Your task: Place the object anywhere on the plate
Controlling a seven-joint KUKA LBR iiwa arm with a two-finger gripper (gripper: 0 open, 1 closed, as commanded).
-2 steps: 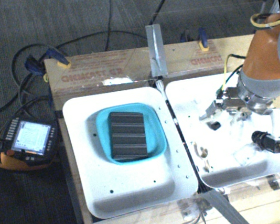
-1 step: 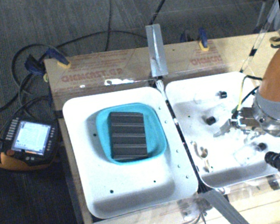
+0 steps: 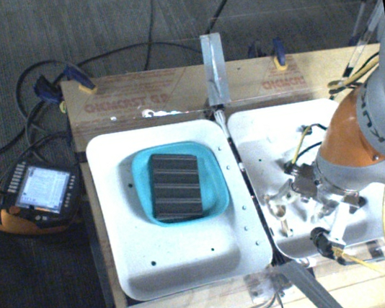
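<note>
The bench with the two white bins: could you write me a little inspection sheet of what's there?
Surface: wooden bench bearing the left bin and the right bin, side by side.
Job's things: teal plate in the left bin; dark ridged block lying on it.
Clutter: nothing seen loose in either bin.
Grippers: gripper low over the right bin, on the grey arm with orange band; whether the jaws are open cannot be told.
Cables: black cables on the floor at left; yellow wires along the wrist.
Surroundings: handheld screen unit on the dark floor at left; clamps on the bench's far edge.
</note>
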